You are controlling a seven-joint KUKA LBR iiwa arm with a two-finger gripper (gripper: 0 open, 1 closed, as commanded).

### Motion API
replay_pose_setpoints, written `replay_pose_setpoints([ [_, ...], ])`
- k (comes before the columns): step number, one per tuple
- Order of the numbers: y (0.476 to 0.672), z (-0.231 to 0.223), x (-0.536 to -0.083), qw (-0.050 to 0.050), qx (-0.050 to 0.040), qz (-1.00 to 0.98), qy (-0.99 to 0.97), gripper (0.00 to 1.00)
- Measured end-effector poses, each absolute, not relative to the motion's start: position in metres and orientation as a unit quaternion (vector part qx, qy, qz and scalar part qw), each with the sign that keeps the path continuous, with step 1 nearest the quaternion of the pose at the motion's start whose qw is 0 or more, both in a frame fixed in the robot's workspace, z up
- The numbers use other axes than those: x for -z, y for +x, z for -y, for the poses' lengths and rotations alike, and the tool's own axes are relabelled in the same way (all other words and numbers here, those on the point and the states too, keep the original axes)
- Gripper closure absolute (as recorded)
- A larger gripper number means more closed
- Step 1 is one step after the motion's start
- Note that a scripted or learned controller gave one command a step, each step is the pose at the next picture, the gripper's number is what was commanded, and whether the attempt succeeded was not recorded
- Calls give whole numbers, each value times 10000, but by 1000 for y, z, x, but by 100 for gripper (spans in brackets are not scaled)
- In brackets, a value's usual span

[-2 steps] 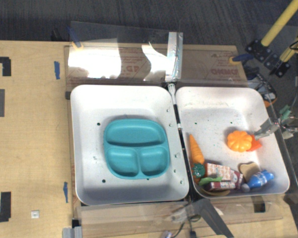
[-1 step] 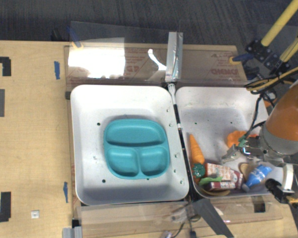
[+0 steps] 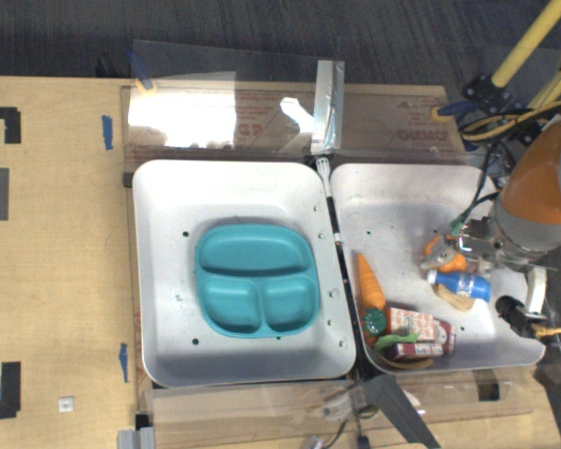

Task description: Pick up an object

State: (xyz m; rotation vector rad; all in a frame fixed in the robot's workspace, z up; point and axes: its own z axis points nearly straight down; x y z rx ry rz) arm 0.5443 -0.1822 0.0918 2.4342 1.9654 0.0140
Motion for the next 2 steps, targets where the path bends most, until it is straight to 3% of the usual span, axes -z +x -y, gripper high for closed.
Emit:
replay_pose_setpoints([
  [1, 545, 184, -103, 92, -46, -6278, 7783, 100],
  [2, 517, 166, -119, -9, -1, -6188, 7855, 100],
])
